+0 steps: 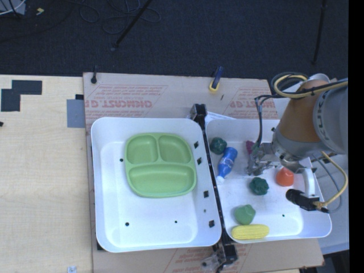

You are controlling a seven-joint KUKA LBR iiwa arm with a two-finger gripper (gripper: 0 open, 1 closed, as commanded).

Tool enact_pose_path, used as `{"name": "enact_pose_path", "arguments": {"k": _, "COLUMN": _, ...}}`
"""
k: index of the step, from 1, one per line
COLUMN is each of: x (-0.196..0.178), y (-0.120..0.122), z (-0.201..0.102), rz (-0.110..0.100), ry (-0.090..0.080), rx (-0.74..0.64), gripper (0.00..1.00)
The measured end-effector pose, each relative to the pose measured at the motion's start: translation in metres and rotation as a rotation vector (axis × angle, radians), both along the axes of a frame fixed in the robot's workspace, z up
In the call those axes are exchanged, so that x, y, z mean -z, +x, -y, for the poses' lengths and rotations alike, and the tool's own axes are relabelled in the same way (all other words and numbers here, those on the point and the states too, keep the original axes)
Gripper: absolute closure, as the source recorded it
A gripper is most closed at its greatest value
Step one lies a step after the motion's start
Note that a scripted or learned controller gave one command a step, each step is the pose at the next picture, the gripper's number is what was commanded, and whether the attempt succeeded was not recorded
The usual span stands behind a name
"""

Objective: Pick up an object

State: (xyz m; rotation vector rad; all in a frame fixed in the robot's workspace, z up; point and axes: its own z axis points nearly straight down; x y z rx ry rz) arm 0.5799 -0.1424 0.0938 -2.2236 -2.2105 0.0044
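The gripper (257, 165) hangs low in the right bin (318, 227) — whether it is open or closed cannot be told. A dark green object (259, 185) lies just below it, an orange object (285, 177) beside. Left bin (108, 209) holds a green divided plate (160, 165). The cardboard (131, 98) under the bins bears printed lettering, upside down — unreadable.
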Motion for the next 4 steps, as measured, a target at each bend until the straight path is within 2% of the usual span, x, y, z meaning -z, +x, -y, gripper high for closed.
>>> {"name": "enact_pose_path", "arguments": {"k": 3, "x": -0.105, "y": 0.010, "z": -0.004, "rz": 0.002, "ry": -0.001, "rx": -0.005, "gripper": 1.00}}
{"name": "enact_pose_path", "arguments": {"k": 4, "x": -0.128, "y": 0.010, "z": -0.004, "rz": 0.004, "ry": -0.001, "rx": -0.006, "gripper": 1.00}}
